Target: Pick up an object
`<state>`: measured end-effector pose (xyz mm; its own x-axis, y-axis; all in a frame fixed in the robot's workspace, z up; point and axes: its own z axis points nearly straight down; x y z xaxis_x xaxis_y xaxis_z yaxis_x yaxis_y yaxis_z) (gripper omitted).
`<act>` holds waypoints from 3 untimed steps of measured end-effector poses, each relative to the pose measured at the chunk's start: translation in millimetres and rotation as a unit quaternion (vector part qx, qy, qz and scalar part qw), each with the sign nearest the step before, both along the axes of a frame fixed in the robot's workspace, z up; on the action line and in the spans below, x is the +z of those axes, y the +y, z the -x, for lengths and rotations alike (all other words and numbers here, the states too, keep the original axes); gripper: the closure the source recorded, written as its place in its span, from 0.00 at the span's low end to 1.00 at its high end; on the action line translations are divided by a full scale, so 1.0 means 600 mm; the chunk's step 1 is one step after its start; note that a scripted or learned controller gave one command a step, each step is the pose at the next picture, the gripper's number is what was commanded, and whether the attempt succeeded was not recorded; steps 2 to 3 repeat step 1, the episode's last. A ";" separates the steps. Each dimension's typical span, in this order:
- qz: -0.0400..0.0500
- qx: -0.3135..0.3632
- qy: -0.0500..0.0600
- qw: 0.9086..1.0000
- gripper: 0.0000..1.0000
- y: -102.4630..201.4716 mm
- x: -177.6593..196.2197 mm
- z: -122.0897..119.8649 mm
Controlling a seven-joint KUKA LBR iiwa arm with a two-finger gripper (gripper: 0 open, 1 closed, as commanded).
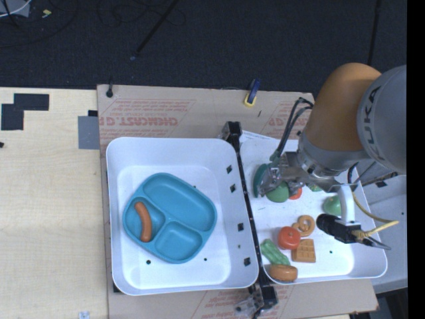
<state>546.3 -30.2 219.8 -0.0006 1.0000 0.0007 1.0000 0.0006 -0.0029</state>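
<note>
Green round toy [279,193] lies partly hidden under the arm [345,121].

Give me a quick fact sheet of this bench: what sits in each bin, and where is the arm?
left bin: holds a blue divided plate
on the plate: an orange sausage in its left compartment
right bin: small toy foods, among them a red tomato, a waffle, a pretzel and a bun
arm: reaches in from the right, over the right bin
gripper: right above a round green toy near that bin's left wall
holding anything: cannot tell
</note>
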 end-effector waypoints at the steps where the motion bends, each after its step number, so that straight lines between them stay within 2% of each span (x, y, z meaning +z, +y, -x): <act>1: 0.000 0.001 0.001 1.000 1.00 0.011 0.014 0.028; 3: 0.000 0.001 0.001 1.000 1.00 0.011 0.014 0.028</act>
